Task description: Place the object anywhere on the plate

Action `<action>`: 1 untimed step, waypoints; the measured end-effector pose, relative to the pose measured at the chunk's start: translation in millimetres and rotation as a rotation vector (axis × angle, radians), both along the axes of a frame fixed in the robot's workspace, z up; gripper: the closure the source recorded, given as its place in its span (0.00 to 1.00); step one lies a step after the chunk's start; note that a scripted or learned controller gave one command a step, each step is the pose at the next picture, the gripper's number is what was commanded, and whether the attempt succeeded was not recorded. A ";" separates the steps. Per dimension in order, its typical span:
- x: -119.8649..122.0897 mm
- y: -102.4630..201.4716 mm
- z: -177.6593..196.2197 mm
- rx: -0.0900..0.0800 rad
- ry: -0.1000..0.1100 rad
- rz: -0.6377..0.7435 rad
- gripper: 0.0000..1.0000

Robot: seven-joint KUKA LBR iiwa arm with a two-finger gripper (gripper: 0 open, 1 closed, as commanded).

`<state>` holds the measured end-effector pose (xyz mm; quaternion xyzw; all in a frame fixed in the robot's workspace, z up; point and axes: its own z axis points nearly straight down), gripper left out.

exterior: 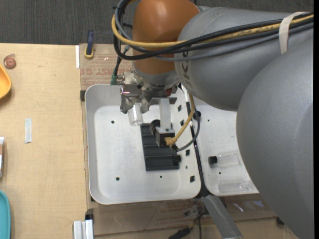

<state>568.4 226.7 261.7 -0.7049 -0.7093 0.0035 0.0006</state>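
gripper (149, 114) low over the left shallow white bin (99, 148); grip state: cannot tell | black ridged block (159, 151) lies flat in that bin, just below it

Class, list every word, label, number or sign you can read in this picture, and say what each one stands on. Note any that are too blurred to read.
Red print on the brown cardboard strip behind the left bin: reversed and blurred, cannot be read.
Small label on the gripper body: too small to read.
No other text is legible; the black object in the left bin carries none that shows.
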 end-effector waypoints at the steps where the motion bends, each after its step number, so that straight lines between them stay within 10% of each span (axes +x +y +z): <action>1: 59.8 -17.0 -34.8 0.001 -0.002 -0.051 1.00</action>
